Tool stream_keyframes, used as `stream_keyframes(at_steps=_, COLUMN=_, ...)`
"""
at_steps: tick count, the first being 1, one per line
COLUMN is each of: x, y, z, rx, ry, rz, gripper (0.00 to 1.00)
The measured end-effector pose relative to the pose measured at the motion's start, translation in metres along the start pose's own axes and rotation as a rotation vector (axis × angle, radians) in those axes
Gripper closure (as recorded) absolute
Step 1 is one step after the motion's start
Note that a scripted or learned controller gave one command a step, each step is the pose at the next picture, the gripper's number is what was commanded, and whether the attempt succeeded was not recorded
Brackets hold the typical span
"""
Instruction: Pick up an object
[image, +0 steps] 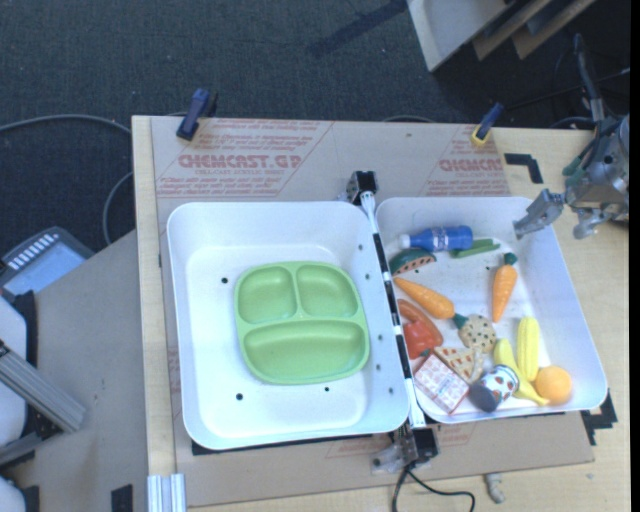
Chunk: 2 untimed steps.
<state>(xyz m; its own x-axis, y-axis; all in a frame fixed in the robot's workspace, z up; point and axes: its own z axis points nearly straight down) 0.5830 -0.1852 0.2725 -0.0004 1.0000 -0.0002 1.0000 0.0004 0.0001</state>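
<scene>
Toys lie packed in the right bin (580, 300), which sits on the right half of the worktop (150, 300). The left bin (200, 250) sits just beside it, toward the left edge, with a green plate (300, 322) in the middle.

From the camera view, the easiest toy to grab looks like the small carrot (503, 288). It lies toward the bin's far right corner, with its green top pointing to the far edge of the worktop. White floor shows on both sides of it. It looks like a light, hard plastic toy. It may be smooth and a bit slippery, so a pinch across its fat middle should hold best. The thin tip could slip out.

A blue bottle (440, 239) lies by the bin's far wall. A big carrot (424, 297) lies near the wall between the two bins. Bananas (528, 345) and an orange (553, 383) are crowded together in the bin's near right corner, and they touch other toys. Those would be harder to lift alone.

The gripper (550, 228) hangs over the far right corner of the right bin, near the worktop's right edge. Its two fingers look apart. Nothing is between them, and it touches no toy. The small carrot is near it, a little toward the near edge.
</scene>
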Motion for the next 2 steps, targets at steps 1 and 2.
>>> stream_keyframes(at_steps=1, x=-0.021, y=0.007, z=0.107, rx=0.003, ry=0.001, rz=0.001, gripper=0.0)
stream_keyframes(at_steps=2, x=0.003, y=0.001, z=0.189, rx=0.003, ry=0.001, rz=0.0, gripper=0.0)
